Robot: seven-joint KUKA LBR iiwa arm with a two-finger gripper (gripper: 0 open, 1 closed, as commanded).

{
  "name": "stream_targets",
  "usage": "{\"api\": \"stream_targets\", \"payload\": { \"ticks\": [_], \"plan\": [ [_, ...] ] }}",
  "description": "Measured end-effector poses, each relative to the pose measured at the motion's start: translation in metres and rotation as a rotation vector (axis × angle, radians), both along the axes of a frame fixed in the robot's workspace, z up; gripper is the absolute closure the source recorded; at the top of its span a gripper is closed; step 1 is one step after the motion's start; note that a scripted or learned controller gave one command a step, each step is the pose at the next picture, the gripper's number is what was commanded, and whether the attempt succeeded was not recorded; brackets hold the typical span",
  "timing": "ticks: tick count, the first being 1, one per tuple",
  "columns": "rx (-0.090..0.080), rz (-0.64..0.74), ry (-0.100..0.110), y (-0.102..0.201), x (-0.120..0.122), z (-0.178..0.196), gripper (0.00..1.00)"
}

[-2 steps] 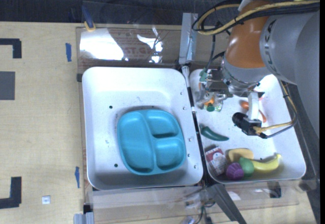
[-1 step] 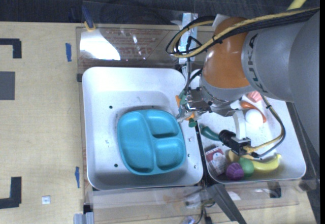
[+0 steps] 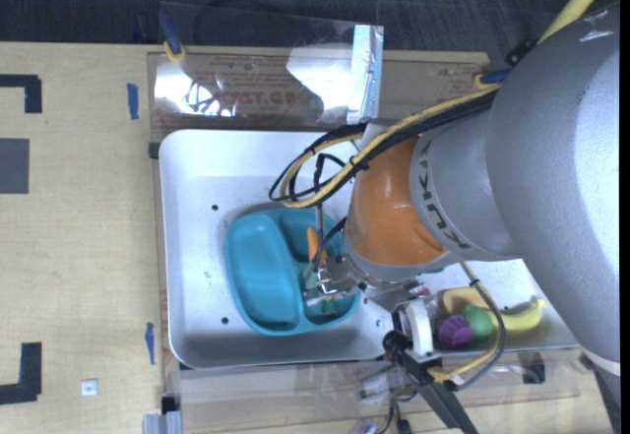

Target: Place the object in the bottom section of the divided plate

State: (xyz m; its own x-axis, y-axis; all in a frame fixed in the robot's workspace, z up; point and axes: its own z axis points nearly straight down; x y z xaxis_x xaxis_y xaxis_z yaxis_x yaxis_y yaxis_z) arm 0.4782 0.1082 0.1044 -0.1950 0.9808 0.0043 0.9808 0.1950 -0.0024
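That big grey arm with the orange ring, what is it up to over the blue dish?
The robot arm reaches in from the right and hangs low over a blue divided plate lying in the left white bin. Its wrist covers the plate's right side, and something small and orange peeks out there. Whether it is held cannot be told. Toy fruit, a yellow banana, a purple piece and a green one, lies further right.

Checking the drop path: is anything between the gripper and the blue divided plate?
Nothing visible stands between them. The gripper is right over the blue divided plate in the white bin; the arm hides the plate's right side.
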Motion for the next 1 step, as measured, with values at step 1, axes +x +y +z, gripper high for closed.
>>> {"api": "stream_targets", "payload": {
  "ticks": [1],
  "plan": [
    [-0.002, -0.002, -0.003, -0.0012, 0.0011, -0.0019, 0.00]
  ]
}}
